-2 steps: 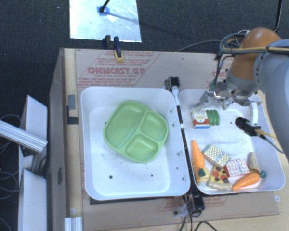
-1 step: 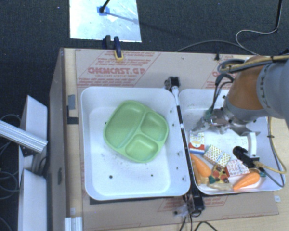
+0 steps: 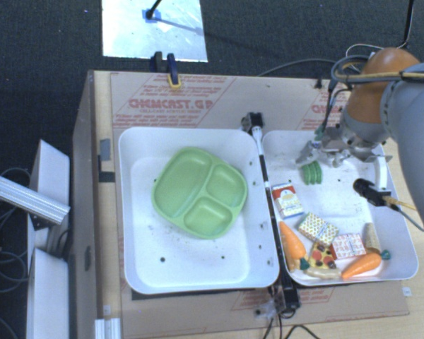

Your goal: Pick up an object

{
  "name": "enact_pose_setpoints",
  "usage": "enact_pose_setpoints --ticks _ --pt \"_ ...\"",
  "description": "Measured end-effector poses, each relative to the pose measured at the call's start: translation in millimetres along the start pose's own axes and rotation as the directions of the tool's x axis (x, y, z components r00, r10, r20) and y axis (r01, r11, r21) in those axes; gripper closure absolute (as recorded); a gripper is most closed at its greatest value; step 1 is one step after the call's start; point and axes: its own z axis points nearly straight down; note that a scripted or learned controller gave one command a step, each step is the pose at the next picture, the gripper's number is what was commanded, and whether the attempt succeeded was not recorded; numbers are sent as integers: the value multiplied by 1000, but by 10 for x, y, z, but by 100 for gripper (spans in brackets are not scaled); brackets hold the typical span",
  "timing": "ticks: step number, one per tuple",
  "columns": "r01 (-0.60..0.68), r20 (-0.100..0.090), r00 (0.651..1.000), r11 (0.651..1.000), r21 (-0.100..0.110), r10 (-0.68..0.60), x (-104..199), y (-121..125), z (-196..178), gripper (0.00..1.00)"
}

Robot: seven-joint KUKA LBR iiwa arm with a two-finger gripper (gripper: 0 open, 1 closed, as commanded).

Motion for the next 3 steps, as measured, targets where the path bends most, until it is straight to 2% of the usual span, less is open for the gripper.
enact_pose_setpoints --ticks 1,2,3 --pt "4 1 1000 1000 -2 -4 3 11 -112 100" --pt "2 -1 1000 1000 -2 -2 411 -498 -1183 100" --pt "1 -2 1000 1000 1 -1 941 -883 -1702 100"
